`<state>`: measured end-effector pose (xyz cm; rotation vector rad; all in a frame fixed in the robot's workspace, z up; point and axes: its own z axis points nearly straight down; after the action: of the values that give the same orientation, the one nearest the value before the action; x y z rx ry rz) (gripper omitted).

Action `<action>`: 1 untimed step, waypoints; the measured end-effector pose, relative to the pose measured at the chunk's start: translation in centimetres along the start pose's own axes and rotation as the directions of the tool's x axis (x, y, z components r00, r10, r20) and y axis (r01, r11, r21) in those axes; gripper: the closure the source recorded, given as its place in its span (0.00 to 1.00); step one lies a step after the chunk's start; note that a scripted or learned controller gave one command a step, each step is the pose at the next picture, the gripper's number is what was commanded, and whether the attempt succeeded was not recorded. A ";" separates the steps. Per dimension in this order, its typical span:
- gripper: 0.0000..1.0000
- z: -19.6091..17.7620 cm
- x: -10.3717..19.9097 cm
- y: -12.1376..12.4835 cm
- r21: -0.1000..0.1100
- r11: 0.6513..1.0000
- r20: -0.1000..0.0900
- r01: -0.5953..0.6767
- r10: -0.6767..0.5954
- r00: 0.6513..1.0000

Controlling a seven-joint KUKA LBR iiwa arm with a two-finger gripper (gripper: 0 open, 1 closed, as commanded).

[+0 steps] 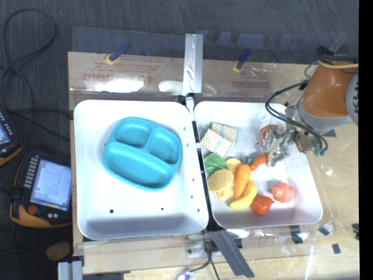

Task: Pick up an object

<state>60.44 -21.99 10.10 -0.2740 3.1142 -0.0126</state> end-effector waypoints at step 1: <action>1.00 -9.6 0.2 2.2 -0.004 0.960 -0.013 -0.279 0.279 0.960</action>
<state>59.70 -19.83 19.63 0.1689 3.1332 -0.0017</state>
